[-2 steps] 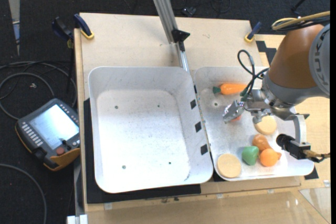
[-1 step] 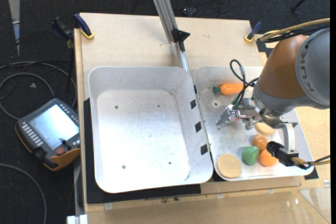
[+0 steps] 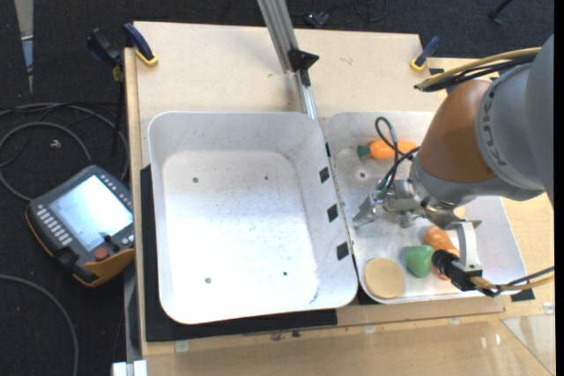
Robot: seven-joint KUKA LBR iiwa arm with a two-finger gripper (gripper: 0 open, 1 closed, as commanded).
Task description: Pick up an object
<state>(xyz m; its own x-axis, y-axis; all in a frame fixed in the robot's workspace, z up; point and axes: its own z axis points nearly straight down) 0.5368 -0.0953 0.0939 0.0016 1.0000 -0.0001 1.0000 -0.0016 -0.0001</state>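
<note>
My gripper [image 3: 372,209] hangs low over the middle of the right bin [image 3: 345,129], near its left wall, on the grey arm with the orange band [image 3: 458,132]. Nothing shows in its grasp. An orange piece with a green end [image 3: 379,150] lies behind the gripper toward the bin's back. A green object [image 3: 419,259] and an orange object [image 3: 437,237] lie at the front right, partly under the wrist. A tan round disc [image 3: 385,276] rests in the front corner. The arm hides the right half of this bin.
The left bin [image 3: 167,136] stands beside the right one, their walls meeting at a ridge [image 3: 335,198]. A slanted metal pole [image 3: 273,4] rises behind the bins. A teach pendant [image 3: 84,224] lies on the floor at left.
</note>
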